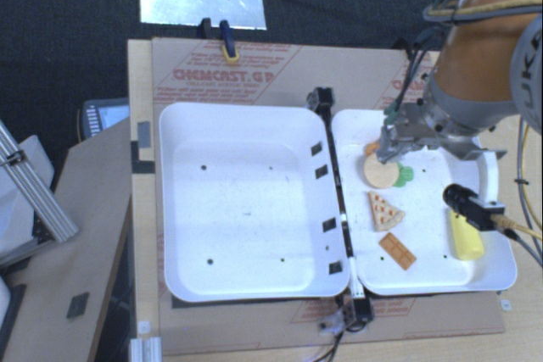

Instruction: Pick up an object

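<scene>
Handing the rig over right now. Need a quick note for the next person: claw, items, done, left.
Claw: down in the far part of the right bin, at the round tan disc; no item visibly held.
Items, all in the right bin: disc, green piece beside it, pizza-slice toy, brown cracker, yellow block by the right wall.
Done: nothing lifted.
Left: grasp and lift one item.

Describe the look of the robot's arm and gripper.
The arm is grey with a broad, rounded orange band above the wrist; black letters show on the pale link at the right edge. Thin dark and yellow cables loop across the orange part. The gripper is small, angular, grey metal.
</scene>
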`<state>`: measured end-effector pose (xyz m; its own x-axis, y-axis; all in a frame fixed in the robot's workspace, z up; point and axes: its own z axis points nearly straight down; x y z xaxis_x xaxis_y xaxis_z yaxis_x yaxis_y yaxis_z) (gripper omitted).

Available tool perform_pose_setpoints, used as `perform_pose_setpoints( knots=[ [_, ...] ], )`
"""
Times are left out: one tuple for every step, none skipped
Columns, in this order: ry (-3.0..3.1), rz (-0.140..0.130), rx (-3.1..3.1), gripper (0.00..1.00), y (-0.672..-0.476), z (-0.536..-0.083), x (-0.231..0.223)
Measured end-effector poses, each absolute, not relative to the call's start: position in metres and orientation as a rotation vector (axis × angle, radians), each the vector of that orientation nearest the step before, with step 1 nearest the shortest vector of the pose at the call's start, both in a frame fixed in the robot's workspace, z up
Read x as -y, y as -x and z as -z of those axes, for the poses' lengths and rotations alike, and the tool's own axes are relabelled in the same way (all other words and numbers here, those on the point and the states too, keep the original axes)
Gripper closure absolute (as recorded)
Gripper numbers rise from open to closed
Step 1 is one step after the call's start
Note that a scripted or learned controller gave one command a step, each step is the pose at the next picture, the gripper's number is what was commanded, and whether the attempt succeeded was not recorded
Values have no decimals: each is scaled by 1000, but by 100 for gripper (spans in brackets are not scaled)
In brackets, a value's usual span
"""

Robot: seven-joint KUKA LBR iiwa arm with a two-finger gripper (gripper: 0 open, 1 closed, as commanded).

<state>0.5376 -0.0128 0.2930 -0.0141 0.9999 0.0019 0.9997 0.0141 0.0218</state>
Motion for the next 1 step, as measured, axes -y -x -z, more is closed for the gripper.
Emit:
perform_pose_setpoints(
  knots=[
    [-2204, -15, -2232, 100, -544, -360, -65]
  ],
)
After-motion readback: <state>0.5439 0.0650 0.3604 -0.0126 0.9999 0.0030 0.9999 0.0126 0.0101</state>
